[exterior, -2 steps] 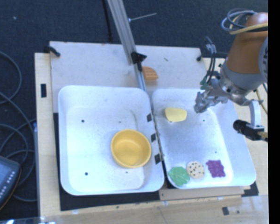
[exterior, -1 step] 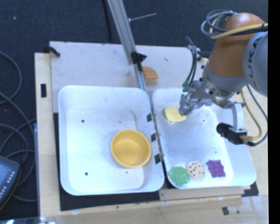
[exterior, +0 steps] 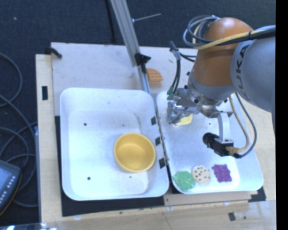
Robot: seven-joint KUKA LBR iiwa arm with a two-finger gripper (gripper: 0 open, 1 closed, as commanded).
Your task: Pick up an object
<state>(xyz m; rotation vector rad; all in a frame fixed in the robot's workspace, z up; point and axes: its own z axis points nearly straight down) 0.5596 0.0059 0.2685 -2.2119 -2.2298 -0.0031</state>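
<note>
My gripper (exterior: 174, 116) hangs over the far left part of the right bin (exterior: 245, 176), right above a pale yellow object (exterior: 185, 120) that peeks out beside it. The gripper's body hides most of that object. Along the right bin's near edge lie a green piece (exterior: 184, 179), a round cookie (exterior: 200, 174) and a purple piece (exterior: 222, 172). A yellow bowl (exterior: 134, 152) sits in the left bin (exterior: 86, 128).
A slanted metal pole (exterior: 128, 32) rises behind the bins. An orange object (exterior: 154, 75) lies on the bench behind the bins. A black cable clip (exterior: 216, 143) hangs from the arm over the right bin.
</note>
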